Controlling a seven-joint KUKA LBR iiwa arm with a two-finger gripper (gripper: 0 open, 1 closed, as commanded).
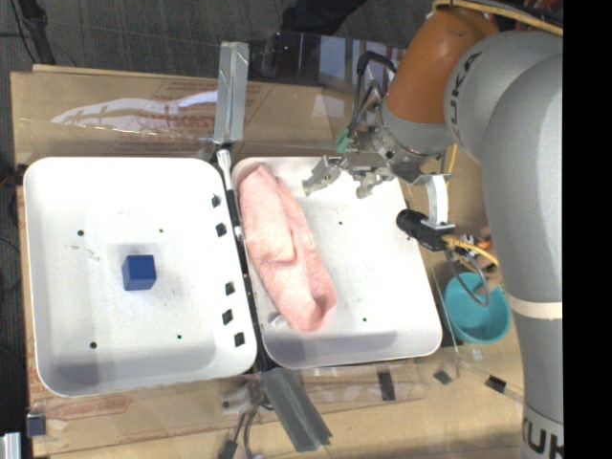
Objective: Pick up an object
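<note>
A pink folded cloth [284, 247] lies along the left side of the right bin [392, 285], stretching from its far left corner toward the near edge. A small blue cube [140, 272] sits in the left bin [67, 208], left of centre. My gripper [338, 182] hangs over the far part of the right bin, a little right of the cloth's upper end. Its fingers [316, 181] are spread apart with nothing between them.
A teal cup [475, 306] stands outside the right bin at its right edge. The divider between the bins carries several black clips [228, 290]. A metal upright post [230, 94] rises behind the bins' junction. The grey arm fills the right side.
</note>
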